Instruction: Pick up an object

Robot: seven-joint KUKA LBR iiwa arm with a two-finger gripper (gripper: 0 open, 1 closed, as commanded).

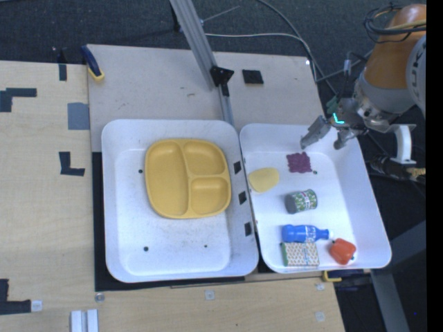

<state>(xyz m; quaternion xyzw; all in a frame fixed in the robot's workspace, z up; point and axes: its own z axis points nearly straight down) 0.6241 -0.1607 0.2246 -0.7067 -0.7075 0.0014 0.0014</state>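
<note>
Gripper (325,135): fingers apart, nothing between, poised over right white bin's (370,206) far edge.
Nearest pick: purple crumpled lump (299,162), just below.

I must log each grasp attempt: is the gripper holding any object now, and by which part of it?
Nothing is held. The gripper hangs open above the far end of the right bin, with no object between its fingers. The purple object lies nearest, apart from it.

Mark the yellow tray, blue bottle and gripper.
yellow tray (187,178), camera view: central divider.
blue bottle (302,233), camera view: mid-body.
gripper (322,137), camera view: midway between fingertips.
</note>
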